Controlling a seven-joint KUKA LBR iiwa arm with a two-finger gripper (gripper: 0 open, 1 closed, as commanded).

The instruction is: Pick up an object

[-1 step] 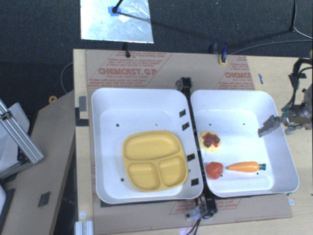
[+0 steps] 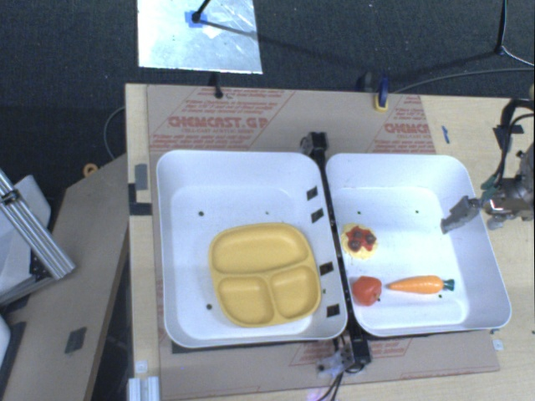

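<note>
While the hand (image 2: pixel 458 215) sits over the right bin's (image 2: pixel 401 178) right edge, its finger state cannot be told; nothing is seen in it. Near that bin's front edge lie a carrot (image 2: pixel 415 285), a tomato (image 2: pixel 366 290) and a small tart (image 2: pixel 360 241). A yellow tray (image 2: pixel 263 272) occupies the left bin (image 2: pixel 234 170).

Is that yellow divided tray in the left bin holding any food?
Empty. The yellow divided tray shows three bare compartments; the toy carrot, tomato and small tart lie in the right bin.
</note>
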